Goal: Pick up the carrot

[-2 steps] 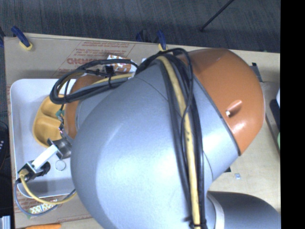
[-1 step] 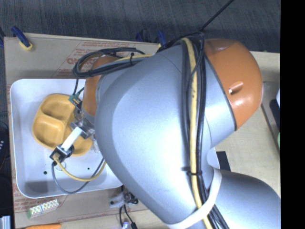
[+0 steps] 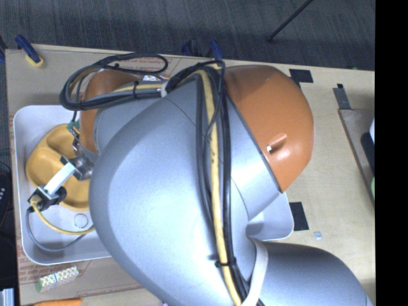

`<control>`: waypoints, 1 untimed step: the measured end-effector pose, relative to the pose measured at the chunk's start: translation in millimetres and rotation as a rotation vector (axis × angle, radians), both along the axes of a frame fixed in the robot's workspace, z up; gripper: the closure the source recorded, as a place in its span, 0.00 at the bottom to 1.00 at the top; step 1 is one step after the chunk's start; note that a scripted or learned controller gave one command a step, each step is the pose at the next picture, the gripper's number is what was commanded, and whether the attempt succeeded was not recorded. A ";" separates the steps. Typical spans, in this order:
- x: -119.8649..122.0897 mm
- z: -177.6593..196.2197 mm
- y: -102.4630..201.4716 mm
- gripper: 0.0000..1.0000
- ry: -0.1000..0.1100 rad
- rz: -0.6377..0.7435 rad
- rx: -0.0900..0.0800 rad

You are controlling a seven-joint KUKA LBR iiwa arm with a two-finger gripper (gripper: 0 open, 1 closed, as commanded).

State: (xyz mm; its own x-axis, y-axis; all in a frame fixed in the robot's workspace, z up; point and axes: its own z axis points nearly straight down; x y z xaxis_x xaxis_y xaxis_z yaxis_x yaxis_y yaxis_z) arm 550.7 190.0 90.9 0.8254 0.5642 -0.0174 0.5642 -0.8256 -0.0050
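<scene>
My grey arm [image 3: 191, 190] with its orange joint cover [image 3: 274, 126] blocks most of the view. Its wrist reaches down over the left bin [image 3: 25, 120], and the gripper [image 3: 81, 159] hangs there, largely hidden under the wrist. Beside it in the bin lies a rounded ochre-yellow thing [image 3: 46, 161]; I cannot make out what it is. A thin orange sliver [image 3: 60, 301] shows at the bottom edge, outside the bin. Whether that is the carrot I cannot tell.
A small patterned packet [image 3: 57, 277] lies on the ledge in front of the left bin. Blue clamps [image 3: 29, 51] grip the bench's far edge. A corner of the right bin [image 3: 280, 225] peeks out under the arm. Bare bench [image 3: 331, 190] stretches to the right.
</scene>
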 end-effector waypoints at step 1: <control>7.0 -0.7 2.2 0.00 -0.001 -0.182 -0.003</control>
State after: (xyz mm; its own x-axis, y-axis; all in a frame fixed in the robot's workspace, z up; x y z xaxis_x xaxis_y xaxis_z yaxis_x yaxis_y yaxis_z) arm 557.7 192.3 90.2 0.9139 0.4056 -0.0179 0.4057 -0.9140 -0.0018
